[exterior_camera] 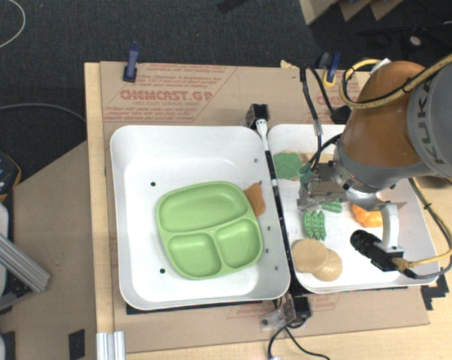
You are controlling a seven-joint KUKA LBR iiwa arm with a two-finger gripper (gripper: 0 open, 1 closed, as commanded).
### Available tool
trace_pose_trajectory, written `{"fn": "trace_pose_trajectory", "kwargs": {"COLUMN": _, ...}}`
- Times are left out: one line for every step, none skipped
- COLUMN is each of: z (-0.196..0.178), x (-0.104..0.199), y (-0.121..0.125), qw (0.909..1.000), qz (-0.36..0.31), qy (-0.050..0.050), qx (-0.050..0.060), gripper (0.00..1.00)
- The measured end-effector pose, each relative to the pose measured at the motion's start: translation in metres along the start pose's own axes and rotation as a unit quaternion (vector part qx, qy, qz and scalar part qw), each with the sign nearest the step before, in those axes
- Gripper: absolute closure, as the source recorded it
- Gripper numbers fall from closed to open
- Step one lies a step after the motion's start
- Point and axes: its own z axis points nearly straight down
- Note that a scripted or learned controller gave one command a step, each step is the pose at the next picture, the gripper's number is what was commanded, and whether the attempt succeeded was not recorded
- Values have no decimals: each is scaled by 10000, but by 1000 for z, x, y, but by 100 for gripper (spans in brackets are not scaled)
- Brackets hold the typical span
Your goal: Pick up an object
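Looking down at a slant, I see two shallow white plastic bins side by side on a sheet of brown printed cardboard (173, 92). Both are smooth and glossy with rounded corners.

The left bin (128, 201) holds a pale green plate (209, 229); it is smooth moulded plastic, a rounded rectangle divided into three compartments, lying flat and slightly turned. A small flat brown piece (255, 199) touches the plate's upper right corner, close to the bin's right wall.

The right bin (361, 280) holds several small loose things, any of which could be picked. A flat, soft-looking green piece (287, 163) lies near its upper left corner. A small ridged green piece (314, 224), like a row of short rods, lies lower down by the left wall. Just below it sit two round tan discs (317, 260), matte and overlapping. A glossy orange piece (366, 217) lies to the right, partly hidden by the arm.

The arm (384, 126) reaches in from the right, rounded and smooth, orange above and grey below, and covers much of the right bin. Its metal gripper (321, 199) is low over the bin, between the flat green piece and the ridged one, just above the latter. A sliver of green shows at its lower edge; I cannot tell whether it is spread or clenched, nor whether it grips anything.
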Motion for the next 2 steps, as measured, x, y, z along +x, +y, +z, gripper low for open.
{"fn": "trace_pose_trajectory", "kwargs": {"z": 11, "x": 99, "y": -22, "qw": 10000, "qz": -60, "qy": 22, "qx": 37, "gripper": 100}}
{"fn": "trace_pose_trajectory", "kwargs": {"z": 92, "x": 143, "y": -17, "qw": 10000, "qz": 9, "qy": -1, "qx": -29, "gripper": 100}}
